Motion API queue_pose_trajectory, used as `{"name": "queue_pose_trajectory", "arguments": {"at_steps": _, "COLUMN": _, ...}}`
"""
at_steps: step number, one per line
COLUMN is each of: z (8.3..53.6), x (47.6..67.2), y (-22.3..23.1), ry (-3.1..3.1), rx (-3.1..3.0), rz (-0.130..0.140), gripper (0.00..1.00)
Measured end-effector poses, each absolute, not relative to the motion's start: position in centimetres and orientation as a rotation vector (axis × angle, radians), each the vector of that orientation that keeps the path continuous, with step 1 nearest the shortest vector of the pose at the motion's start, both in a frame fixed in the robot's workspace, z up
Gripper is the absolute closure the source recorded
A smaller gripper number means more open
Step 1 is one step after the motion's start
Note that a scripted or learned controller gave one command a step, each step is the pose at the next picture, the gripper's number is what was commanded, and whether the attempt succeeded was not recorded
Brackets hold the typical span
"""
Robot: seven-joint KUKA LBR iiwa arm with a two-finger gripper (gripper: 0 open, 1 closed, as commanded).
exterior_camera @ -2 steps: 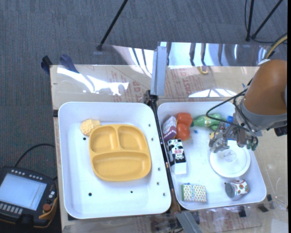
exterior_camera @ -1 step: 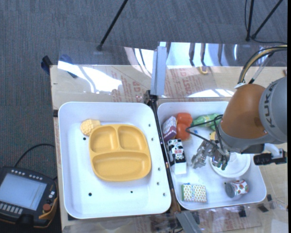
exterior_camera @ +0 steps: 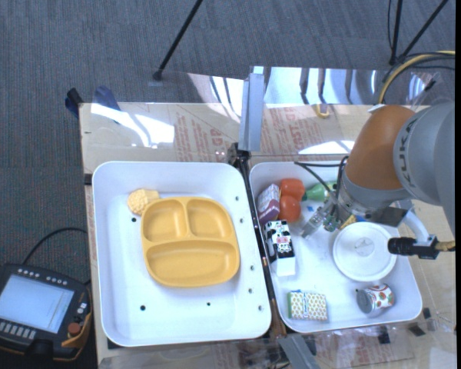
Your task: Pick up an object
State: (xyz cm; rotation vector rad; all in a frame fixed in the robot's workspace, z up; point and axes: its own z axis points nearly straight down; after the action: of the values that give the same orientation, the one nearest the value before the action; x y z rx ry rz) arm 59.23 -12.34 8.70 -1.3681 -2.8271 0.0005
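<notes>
Camera view: gripper (exterior_camera: 320,223), grasp state indiscernible, in right bin (exterior_camera: 411,283); red tomatoes (exterior_camera: 290,198) just left; fingertips blurred.

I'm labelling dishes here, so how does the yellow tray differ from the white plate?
The yellow tray is roughly square with three compartments; the white plate is round and undivided. The tray lies in the left bin, the plate in the right bin near the gripper. The tray looks larger. Both lie flat.

End effector (exterior_camera: 320,223) fingertips too blurred to read; green item (exterior_camera: 316,192) partly hidden, perhaps bottle.
</notes>
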Motion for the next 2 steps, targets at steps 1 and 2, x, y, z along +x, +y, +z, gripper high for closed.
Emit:
{"name": "queue_pose_trajectory", "arguments": {"at_steps": 1, "z": 8.75, "x": 61.69, "y": -8.65, "ry": -2.623, "rx": -1.727, "rz": 0.003, "gripper": 1.00}}
{"name": "queue_pose_trajectory", "arguments": {"at_steps": 2, "z": 9.00, "x": 61.81, "y": -9.27, "ry": -2.628, "rx": -1.740, "rz": 0.008, "gripper": 0.00}}
